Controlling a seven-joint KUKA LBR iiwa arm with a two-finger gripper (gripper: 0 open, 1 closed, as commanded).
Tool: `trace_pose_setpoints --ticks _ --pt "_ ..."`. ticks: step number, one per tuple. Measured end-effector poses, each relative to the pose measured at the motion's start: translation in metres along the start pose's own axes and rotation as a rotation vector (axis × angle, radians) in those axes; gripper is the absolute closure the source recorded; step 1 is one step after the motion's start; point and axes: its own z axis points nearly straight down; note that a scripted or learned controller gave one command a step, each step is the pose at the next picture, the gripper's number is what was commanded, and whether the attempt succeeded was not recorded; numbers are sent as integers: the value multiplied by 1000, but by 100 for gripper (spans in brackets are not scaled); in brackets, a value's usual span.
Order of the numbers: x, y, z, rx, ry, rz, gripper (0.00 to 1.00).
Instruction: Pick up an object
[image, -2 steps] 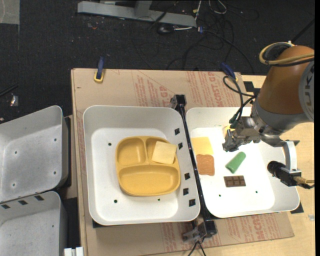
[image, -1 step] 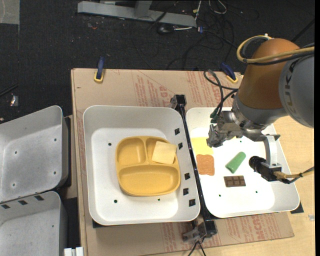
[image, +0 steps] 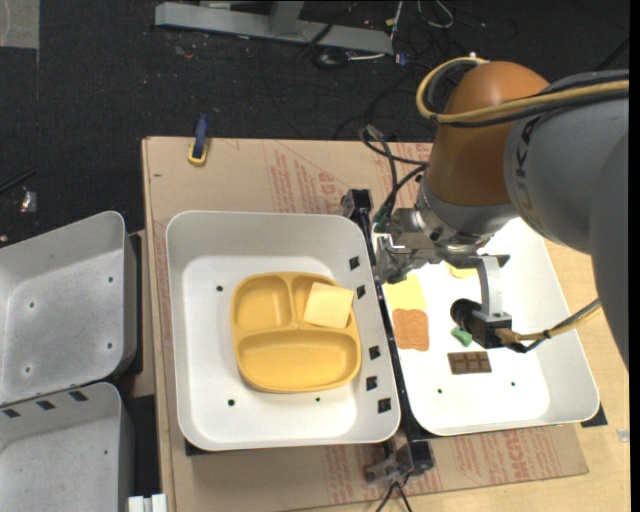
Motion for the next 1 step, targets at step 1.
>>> trace_pose_setpoints --ticks 1 --pt "55 5 -5 0 1 0 100"
